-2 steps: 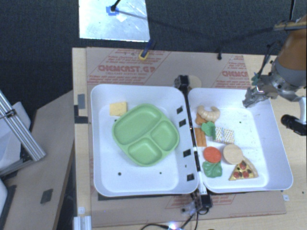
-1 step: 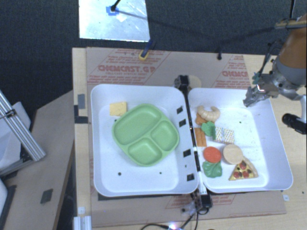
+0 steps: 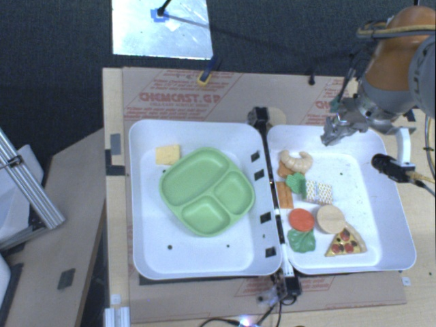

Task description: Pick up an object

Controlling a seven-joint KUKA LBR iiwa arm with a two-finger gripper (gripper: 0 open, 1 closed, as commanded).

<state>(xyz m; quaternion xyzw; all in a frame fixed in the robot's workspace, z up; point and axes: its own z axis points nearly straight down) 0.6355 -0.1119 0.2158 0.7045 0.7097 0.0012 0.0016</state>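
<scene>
Red lettering on the cardboard sheet [image 3: 184, 94] under the bins seems to read "CHEMCAST GP". The sheet lies on a pale desk [image 3: 75, 182]. The left bin [image 3: 146, 251] holds a green divided plate [image 3: 206, 191] and a yellow block [image 3: 167, 154]. The right bin [image 3: 388, 223], beside it, holds toy foods: croissant [image 3: 295, 160], tomato [image 3: 301, 219], pizza slice [image 3: 346, 242]. The hand [image 3: 334, 131] hovers over the right bin's far edge, holding nothing; its spread cannot be told

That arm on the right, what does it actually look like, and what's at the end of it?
The arm is thick and rounded, grey metal with an orange band above the wrist. Thin dark cables run along it. At its end sits a small grey metal claw with two fingers, much slimmer than the arm itself.
</scene>
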